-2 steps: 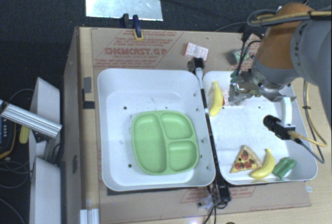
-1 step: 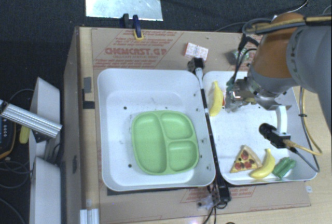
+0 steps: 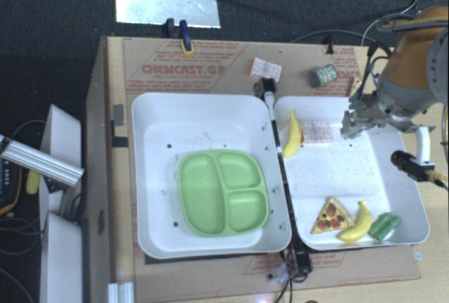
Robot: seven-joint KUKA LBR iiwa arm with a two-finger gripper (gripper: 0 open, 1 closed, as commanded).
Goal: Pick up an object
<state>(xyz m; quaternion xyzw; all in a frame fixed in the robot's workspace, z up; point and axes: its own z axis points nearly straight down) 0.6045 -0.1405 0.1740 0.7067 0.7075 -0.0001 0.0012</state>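
In the right bin [image 3: 372, 175], a yellow banana [image 3: 292, 135] with a red end lies along the left wall. A pizza slice [image 3: 330, 216], a second banana [image 3: 358, 223] and a green pepper [image 3: 383, 226] sit together at the near edge. My gripper [image 3: 353, 124] hangs over the far part of this bin, to the right of a flat pink-patterned packet [image 3: 316, 132]. It is well apart from the toys at the near edge, and I see nothing in it.
The left bin [image 3: 154, 154] holds a green divided plate [image 3: 223, 191]. A green can [image 3: 324, 75] and a small card [image 3: 265, 69] lie on the bench behind the bins. The grey and orange arm [image 3: 414, 70] overhangs the right bin's far right corner.
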